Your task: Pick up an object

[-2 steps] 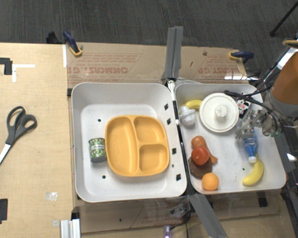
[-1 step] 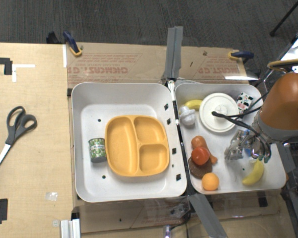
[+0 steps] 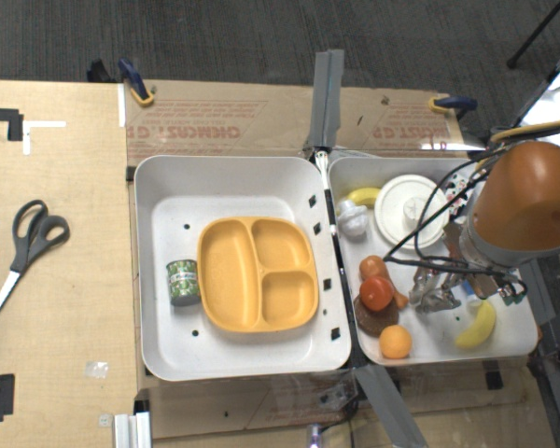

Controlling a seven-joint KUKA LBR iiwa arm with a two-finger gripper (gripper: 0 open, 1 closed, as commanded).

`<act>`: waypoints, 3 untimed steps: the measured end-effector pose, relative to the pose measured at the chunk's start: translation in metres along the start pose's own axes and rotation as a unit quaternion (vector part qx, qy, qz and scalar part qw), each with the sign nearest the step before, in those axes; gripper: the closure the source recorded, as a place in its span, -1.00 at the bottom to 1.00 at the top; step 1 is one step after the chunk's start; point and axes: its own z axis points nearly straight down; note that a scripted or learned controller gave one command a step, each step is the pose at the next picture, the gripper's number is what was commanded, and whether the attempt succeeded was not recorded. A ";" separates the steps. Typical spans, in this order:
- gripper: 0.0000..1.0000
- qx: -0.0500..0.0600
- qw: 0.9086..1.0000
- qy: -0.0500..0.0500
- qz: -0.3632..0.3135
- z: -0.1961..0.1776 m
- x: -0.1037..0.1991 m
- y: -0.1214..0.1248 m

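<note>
The left bin (image 3: 149, 278) holds a yellow divided plate (image 3: 259, 273) near its middle, smooth and glossy with rounded corners and three wells; a small green can (image 3: 182, 282) stands just beside the plate's left edge; bare white floor runs all round these two, widest along the far and left walls.

The right bin (image 3: 532, 339) is crowded; a round white plate (image 3: 411, 210) sits toward its far side with a yellow banana (image 3: 363, 195) and a pale white lump (image 3: 352, 218) beside it near the dividing wall; a red tomato (image 3: 376, 293) rests on a dark brown piece (image 3: 373, 319), with an orange (image 3: 395, 343) close to the near wall; a second banana (image 3: 478, 327) lies curved in the near right part.

The gripper (image 3: 436, 292) hangs low over the bin's middle, between the tomato and the second banana; how far it is spread cannot be told, nor whether it has anything; cables loop over the white plate.
</note>
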 end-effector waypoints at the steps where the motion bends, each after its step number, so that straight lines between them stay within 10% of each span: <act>1: 1.00 0.001 0.991 -0.001 -0.137 -0.001 0.029 -0.052; 2: -1.00 0.001 0.990 -0.002 -0.138 -0.002 0.028 -0.051; 3: -1.00 0.000 0.979 -0.012 -0.203 -0.006 0.037 -0.052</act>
